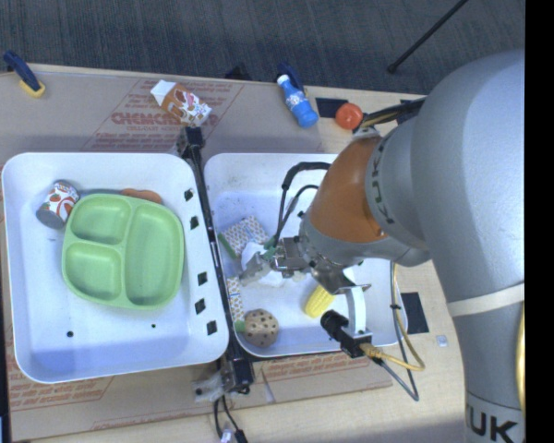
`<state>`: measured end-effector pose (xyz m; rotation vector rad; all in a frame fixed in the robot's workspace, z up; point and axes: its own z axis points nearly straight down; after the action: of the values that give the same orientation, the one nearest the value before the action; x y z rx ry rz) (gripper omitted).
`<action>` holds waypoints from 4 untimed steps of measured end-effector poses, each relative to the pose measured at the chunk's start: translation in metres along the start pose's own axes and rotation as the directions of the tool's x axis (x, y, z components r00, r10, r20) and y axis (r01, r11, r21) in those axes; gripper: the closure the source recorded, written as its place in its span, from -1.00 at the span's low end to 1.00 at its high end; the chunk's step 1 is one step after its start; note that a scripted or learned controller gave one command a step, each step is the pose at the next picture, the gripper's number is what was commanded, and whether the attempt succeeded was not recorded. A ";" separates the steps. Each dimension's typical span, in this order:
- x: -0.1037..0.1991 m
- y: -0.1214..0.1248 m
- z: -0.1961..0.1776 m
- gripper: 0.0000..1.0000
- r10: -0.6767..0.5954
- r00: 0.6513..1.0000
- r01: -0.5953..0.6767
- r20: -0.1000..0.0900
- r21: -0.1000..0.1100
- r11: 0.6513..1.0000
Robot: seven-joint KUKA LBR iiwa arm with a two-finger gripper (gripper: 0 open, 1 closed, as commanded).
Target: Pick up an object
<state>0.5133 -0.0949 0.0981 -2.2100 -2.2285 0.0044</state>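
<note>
My gripper [257,268] is low inside the right bin [249,169], near its left wall, with the grey arm and orange band reaching in from the right. It hovers just below a checkered packet [243,233] and above a brown dotted ball [259,325]. A yellow object [319,301] lies under the wrist, partly hidden by it. The left bin [37,358] holds a green divided plate [125,250], a small red and white can [57,203] at its upper left, and an orange item [143,195] behind the plate.
On the cardboard behind the bins lie a blue bottle [298,101], an orange ball [349,115], a snack packet [180,104] and a blue clamp [23,72]. A black divider with clips [206,247] runs between the bins. Cables trail at the front right.
</note>
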 end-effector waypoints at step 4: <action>0.000 0.042 -0.047 -1.00 0.001 1.000 -0.001 -0.002 -0.001 1.000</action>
<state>0.5553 -0.0950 0.1448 -2.2108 -2.2268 0.0016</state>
